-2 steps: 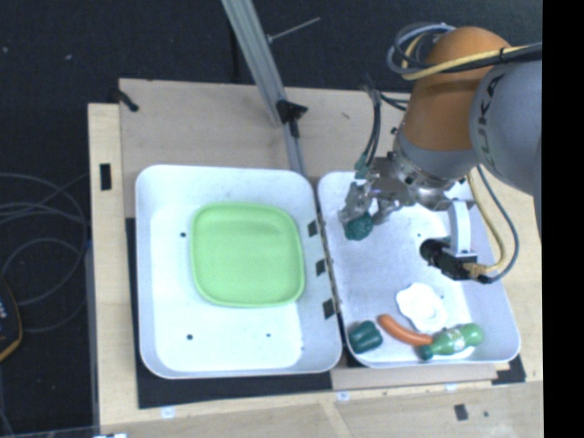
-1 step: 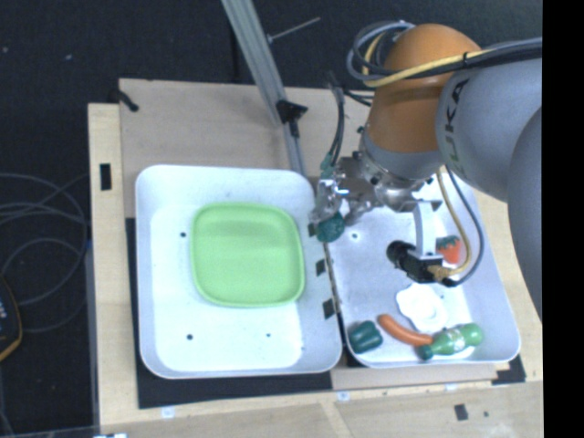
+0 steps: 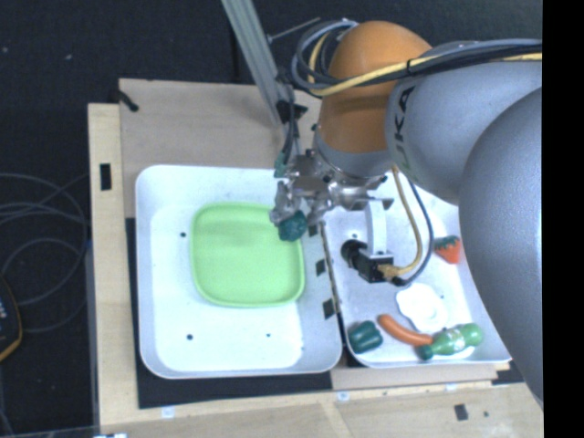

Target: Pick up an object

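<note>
Even, fairly bright light is falling from above on the two white bins point(image 3: 164, 336), which are glowing almost overexposed, their surfaces losing detail. The floor point(image 3: 55, 26) around the bench is sinking into near black. The grey arm point(image 3: 474, 126) is showing a soft sheen, and its orange band point(image 3: 365, 89) is looking blurred and slightly out of focus. Shadows are lying faint and short. The whole picture is looking grainy and soft.

This is a robotics lab or test cell: a grey industrial arm point(image 3: 474, 144) with exposed cabling reaches over a plain wooden surface point(image 3: 182, 126) bearing two shallow white bins point(image 3: 160, 245), with loose cables point(image 3: 36, 208) trailing across the dark floor at left.
</note>
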Controlling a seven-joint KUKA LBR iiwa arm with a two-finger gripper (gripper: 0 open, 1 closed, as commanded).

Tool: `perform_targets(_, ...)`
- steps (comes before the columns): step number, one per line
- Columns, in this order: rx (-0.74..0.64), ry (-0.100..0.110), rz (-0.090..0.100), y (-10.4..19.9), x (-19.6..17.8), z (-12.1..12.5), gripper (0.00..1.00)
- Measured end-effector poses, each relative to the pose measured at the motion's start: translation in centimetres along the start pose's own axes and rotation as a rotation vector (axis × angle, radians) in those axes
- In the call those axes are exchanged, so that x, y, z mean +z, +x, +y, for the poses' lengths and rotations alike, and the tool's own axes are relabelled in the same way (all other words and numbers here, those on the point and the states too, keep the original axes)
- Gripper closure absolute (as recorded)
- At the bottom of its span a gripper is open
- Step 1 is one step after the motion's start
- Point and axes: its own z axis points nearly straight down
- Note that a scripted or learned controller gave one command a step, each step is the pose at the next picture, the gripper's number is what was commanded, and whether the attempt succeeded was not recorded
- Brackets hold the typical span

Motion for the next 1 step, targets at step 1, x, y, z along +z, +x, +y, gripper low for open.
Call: perform_targets(1, 0.005, 0.000, -0.001, -0.29, -0.03, 0.02, 0.00)
